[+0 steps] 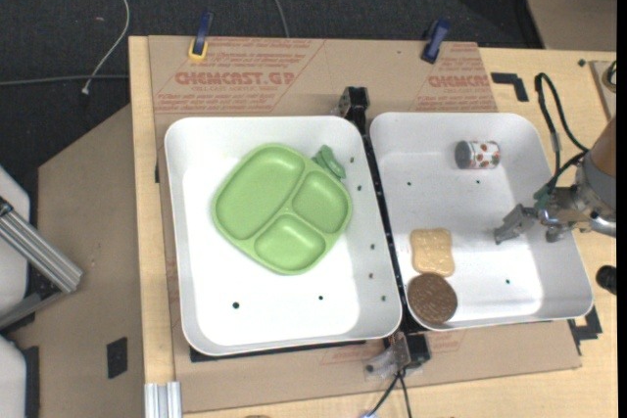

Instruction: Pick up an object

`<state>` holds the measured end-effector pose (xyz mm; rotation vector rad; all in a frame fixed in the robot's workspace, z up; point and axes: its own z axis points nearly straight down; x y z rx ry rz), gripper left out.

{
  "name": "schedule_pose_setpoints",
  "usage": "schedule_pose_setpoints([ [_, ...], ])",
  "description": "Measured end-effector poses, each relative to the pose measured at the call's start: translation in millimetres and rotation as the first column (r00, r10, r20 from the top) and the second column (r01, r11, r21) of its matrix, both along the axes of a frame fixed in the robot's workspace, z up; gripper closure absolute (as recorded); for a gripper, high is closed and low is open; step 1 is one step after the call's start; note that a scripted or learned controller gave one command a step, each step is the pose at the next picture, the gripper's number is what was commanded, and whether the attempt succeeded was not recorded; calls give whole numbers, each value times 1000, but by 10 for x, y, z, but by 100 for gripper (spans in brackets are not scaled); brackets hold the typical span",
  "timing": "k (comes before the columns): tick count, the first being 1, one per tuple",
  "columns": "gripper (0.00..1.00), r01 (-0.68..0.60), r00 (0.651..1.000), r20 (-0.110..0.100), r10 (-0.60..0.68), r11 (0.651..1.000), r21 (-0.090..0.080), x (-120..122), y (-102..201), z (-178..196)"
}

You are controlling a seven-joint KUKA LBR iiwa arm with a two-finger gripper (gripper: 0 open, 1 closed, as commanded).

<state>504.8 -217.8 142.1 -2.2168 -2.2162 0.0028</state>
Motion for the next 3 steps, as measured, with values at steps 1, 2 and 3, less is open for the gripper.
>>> schedule_pose_setpoints([
  [1, 0, 0, 1000, 0, 0, 1000, 0, -10, 10, -531],
  [2, 100, 0, 1000, 7, 0, 1000, -2, 8, 2, -387],
  [3, 100, -1, 1000, 13, 1, 1000, -7, 54, -34, 251],
])
